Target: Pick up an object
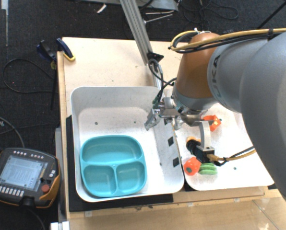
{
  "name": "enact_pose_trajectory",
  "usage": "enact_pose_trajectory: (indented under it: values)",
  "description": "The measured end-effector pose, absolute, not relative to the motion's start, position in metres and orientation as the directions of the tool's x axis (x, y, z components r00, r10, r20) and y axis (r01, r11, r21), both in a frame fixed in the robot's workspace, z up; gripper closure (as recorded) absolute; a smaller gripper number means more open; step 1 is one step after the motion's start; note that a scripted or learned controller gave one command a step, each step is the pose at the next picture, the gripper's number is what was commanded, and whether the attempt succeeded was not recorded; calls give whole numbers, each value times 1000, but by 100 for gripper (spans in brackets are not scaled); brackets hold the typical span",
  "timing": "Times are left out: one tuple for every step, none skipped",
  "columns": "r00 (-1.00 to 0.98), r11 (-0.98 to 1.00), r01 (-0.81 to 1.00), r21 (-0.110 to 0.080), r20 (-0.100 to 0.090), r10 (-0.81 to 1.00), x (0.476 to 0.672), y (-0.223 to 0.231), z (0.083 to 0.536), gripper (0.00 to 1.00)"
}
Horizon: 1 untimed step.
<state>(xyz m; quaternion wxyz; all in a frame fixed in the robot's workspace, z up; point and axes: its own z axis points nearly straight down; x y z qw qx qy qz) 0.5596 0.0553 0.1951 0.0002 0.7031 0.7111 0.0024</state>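
Nearest us, our grey arm (pixel 239 75) overhangs the right white bin (pixel 248 171); we cannot tell the gripper's (pixel 163 115) state.

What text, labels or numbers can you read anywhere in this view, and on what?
None can be read.
Teach pendant on the floor left of the bench: its screen shows content and there are rows of keys, all too small and blurred to read.
Teal divided tray in the left bin: no marking visible.
Grey arm with its orange band: no legible label.
Small objects in the right bin: no text visible.
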Motion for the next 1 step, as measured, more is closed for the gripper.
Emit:
enact_pose_trajectory:
  values:
    - [-6, 6, 1000, 5, 0, 1000, 651, 69, 195, 0]
